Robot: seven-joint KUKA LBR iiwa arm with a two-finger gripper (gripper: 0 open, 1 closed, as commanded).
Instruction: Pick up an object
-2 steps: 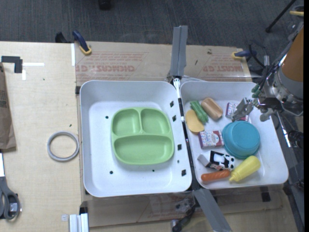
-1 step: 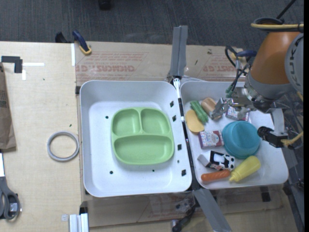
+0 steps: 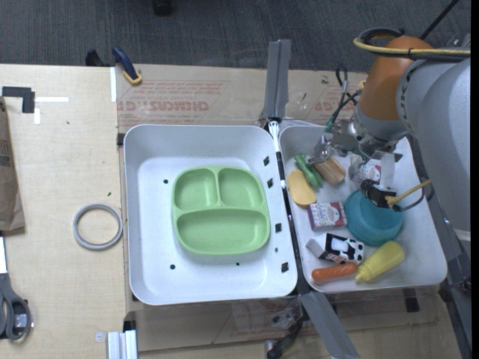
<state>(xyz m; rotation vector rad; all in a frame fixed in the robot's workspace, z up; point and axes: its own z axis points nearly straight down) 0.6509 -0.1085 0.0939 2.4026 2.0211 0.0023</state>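
Pincer hung low in the right bin, just over a tan block (spread or pressed together, I couldn't tell). That block looked light and stiff; its long sides seemed best.

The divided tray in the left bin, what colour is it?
Light green; the divided tray shows plainly in the camera view.
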